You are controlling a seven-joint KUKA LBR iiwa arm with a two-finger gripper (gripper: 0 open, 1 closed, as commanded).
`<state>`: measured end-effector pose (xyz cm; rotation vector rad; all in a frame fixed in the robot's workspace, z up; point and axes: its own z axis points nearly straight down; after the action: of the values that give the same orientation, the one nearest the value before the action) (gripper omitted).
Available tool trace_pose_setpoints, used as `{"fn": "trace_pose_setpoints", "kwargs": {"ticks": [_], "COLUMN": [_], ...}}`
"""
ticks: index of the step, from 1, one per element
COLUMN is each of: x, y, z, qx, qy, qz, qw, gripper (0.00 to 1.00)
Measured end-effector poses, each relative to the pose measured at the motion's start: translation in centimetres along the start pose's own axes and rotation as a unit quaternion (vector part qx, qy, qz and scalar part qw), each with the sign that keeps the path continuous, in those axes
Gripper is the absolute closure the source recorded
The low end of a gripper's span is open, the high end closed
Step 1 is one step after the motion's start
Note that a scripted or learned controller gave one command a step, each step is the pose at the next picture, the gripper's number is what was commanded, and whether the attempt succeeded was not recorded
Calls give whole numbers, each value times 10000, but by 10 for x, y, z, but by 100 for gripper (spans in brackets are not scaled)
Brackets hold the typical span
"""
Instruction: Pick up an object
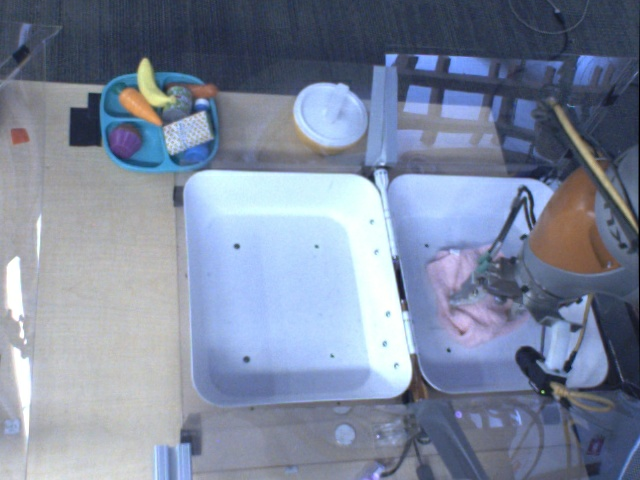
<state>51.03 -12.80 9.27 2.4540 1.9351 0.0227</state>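
Observation:
A crumpled pink cloth (pixel 462 296) lies in the right bin (pixel 420 228), toward its right half. My gripper (pixel 487 282) is down on the cloth's right side, its dark fingers pressed into the folds. The grey arm with its orange band (pixel 565 233) reaches in from the right and covers the cloth's far edge.
The left bin (pixel 290 283) sits beside the right one, with a ridge between them. Beyond the bins stand a blue tray of toy food (pixel 160 118) and a white lidded container (pixel 330 116). A clear-walled frame (pixel 480 98) rises behind the right bin.

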Motion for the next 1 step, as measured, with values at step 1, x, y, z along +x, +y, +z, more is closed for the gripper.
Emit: {"fn": "trace_pose_setpoints", "kwargs": {"ticks": [1], "x": [-39], "y": [19], "z": [1], "qx": [12], "qy": [1], "qz": [-1078], "qw": [9942], "gripper": [0]}}
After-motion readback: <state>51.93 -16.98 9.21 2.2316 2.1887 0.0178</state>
